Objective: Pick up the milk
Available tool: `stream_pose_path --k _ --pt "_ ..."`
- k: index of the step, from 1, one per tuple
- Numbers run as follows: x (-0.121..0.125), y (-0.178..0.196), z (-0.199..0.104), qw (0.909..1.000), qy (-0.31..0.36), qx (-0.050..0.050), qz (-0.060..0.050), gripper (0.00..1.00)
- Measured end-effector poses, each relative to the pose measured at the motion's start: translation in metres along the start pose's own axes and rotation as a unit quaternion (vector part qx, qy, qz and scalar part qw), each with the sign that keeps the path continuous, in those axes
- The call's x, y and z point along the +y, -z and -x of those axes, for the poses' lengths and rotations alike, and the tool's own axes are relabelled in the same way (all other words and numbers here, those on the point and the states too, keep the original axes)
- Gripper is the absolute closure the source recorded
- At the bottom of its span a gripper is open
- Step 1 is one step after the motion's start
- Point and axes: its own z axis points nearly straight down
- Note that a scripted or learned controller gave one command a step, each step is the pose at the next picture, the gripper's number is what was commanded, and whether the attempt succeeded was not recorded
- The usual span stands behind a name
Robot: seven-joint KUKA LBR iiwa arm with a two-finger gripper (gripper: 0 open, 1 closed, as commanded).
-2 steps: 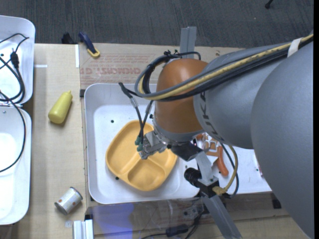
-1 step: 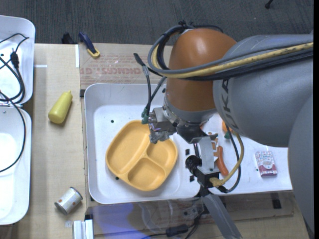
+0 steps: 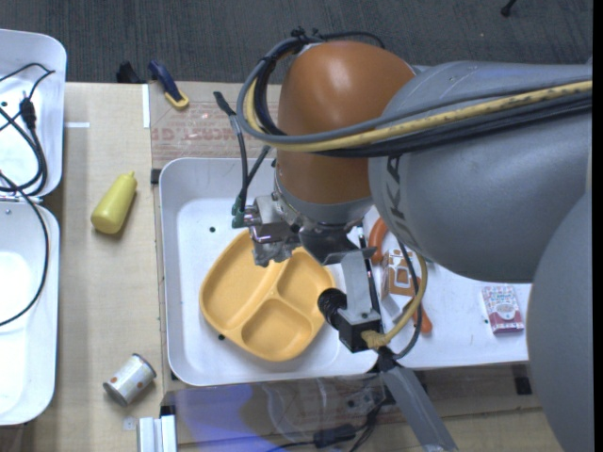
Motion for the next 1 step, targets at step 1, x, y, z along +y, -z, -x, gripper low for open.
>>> stream_pose_path --k 1 --pt "0.0383 -0.006 -0.0018 0.9863 0.165 0.0 0.001 1.0"
